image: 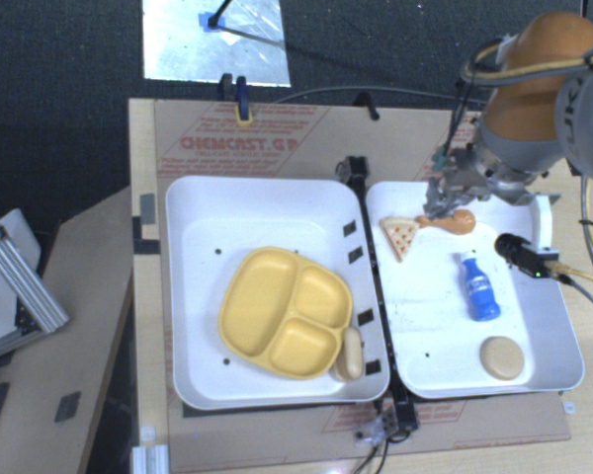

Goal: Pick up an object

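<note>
Right bin [544, 363]: drumstick [453, 222] seemingly under fingers [437, 203]

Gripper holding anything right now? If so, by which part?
Cannot tell. The gripper is down at the thin end of the drumstick, but no grasp is visible.

Two white bins [193, 265] side by side, cardboard sheet [242, 136] beneath, foil square [217, 28] behind

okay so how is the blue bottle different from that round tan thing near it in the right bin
The blue bottle is bright blue with a white cap and label; the round tan piece is plain beige. The bottle is long and narrow, lying on its side with its cap toward the far rim; the tan piece is a squat disc lying flat. The bottle lies mid-bin, the tan piece nearer the front rim. Both rest loose on the floor of the right bin, apart from the gripper.
</note>
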You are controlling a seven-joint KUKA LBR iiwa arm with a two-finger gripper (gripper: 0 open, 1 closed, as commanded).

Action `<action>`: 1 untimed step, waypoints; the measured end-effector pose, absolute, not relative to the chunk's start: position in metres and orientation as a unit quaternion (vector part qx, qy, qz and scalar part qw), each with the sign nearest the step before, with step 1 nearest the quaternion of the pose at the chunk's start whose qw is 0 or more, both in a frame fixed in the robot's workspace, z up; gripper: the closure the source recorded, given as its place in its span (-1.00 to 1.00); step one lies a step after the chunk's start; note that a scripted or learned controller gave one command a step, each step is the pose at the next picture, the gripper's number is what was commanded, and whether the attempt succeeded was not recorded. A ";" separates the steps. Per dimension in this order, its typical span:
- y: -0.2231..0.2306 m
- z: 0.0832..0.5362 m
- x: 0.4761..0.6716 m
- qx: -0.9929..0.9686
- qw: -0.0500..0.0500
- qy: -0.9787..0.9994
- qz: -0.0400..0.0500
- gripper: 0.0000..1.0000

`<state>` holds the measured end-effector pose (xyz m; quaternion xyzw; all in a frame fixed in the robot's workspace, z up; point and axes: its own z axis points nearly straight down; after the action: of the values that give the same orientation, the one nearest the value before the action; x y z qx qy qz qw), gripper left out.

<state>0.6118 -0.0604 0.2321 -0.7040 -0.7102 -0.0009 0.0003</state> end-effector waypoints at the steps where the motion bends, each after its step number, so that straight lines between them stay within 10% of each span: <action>1: -0.006 0.221 0.598 -0.704 0.001 -0.710 0.000 1.00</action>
<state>0.5976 -0.0061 0.2213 -0.7039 -0.7103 -0.0002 0.0010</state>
